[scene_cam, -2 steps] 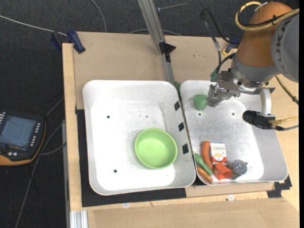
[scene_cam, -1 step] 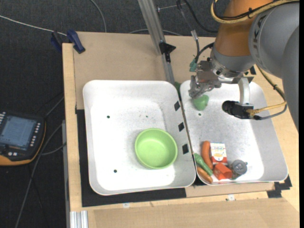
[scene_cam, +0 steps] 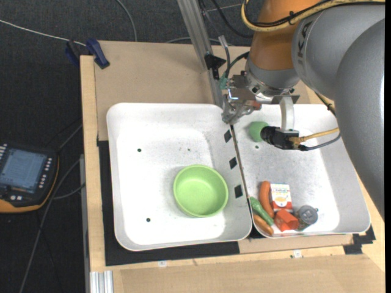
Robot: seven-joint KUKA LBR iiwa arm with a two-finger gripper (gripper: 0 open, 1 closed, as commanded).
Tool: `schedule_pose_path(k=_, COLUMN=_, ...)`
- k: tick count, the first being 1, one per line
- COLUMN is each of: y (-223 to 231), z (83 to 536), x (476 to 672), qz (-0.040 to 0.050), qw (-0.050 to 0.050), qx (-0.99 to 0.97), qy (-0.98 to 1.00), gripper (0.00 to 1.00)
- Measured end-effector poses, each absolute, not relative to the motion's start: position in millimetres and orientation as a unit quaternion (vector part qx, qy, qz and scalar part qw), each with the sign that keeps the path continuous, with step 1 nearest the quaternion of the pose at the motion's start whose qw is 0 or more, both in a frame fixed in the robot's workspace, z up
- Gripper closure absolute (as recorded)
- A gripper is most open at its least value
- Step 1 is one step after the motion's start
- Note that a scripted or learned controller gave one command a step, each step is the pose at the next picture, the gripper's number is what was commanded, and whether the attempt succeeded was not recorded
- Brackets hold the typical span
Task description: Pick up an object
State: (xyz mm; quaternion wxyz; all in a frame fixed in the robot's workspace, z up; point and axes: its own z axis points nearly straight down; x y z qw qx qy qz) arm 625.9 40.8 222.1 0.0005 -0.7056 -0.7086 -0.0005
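Observation:
My gripper (scene_cam: 234, 110) hangs over the back end of the divider between the two bins, under the orange wrist band. A small green round object (scene_cam: 256, 130) lies in the right bin (scene_cam: 333, 163) just right of the gripper, partly hidden by a black part on the wrist. A green bowl (scene_cam: 200, 190) sits upright in the left bin (scene_cam: 140, 163), near its front. In the right bin's front left corner lie an orange carrot (scene_cam: 264, 196), a small white and orange box (scene_cam: 280, 194), a red piece (scene_cam: 285, 220) and a grey round piece (scene_cam: 307, 213).
A metal post (scene_cam: 194, 23) rises behind the bins, close to the gripper. Black markers (scene_cam: 232, 162) run along the divider. A handheld pendant (scene_cam: 21, 176) lies off the bench at the left. Blue clamps (scene_cam: 91, 52) sit at the bench's back left corner.

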Motion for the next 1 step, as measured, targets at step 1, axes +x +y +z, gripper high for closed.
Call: schedule_pose_path(k=1, y=94.7, z=221.9, x=642.1, qz=-0.0005, qw=0.000, qx=-0.706, qy=-0.709, gripper=1.00)
